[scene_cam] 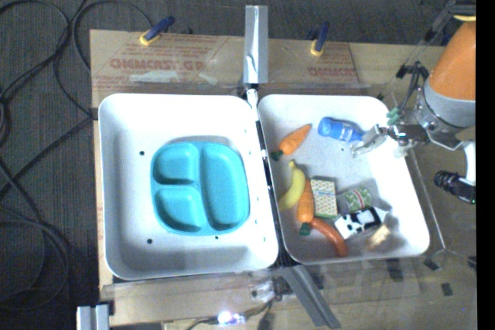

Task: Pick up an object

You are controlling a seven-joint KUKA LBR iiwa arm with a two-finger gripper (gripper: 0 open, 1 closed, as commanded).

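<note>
My gripper [371,140] hangs over the right bin [402,189], near its upper right part, reaching in from the right. Just to its left lies a blue bottle [337,128], close to the gripper tip; I see nothing held. Further left is an orange carrot [295,138]. Below lie a yellow banana [292,186], a second carrot [306,202], a patterned card box [324,197], a green can [356,199], a black-and-white toy [360,222] and a red-orange piece [332,235].
The left bin [124,166] holds a blue divided tray [201,186]. A metal post [254,42] stands behind the seam between the bins. Two clamps [157,29] grip the cardboard at the back. The arm's orange band [456,66] is at the right edge.
</note>
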